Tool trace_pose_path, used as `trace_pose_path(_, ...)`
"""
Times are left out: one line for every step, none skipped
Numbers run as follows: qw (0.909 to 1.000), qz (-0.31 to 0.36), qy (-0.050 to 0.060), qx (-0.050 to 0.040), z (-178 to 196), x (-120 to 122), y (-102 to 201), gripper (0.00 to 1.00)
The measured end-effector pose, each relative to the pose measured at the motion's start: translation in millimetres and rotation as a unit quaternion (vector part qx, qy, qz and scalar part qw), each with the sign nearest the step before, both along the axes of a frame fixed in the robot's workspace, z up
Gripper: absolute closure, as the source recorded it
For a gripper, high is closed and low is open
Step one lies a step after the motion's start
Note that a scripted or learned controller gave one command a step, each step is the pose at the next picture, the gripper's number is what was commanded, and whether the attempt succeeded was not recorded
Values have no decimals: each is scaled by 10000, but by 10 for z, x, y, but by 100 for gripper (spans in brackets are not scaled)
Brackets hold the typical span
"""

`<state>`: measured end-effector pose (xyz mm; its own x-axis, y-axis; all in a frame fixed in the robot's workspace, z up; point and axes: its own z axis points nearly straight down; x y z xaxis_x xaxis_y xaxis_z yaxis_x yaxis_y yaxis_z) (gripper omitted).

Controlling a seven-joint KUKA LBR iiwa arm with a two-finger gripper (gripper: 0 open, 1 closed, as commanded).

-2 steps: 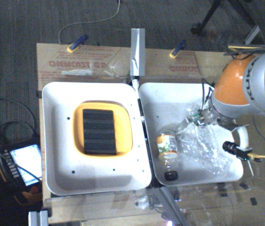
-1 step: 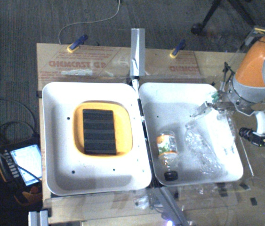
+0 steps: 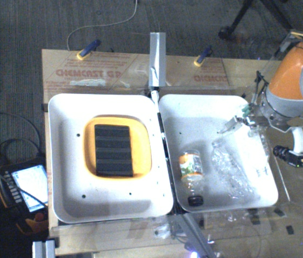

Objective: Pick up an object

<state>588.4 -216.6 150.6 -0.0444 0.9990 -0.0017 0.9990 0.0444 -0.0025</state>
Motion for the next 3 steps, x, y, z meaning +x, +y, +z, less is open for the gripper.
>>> trace_pose_path(9979,642,-17,15,-547,-139,59,0)
trace_pose_path(9998,-92,-139,50,-568,-226,54,0)
trace_pose_path(9986,509,-103,-43,-586,-491,229,0)
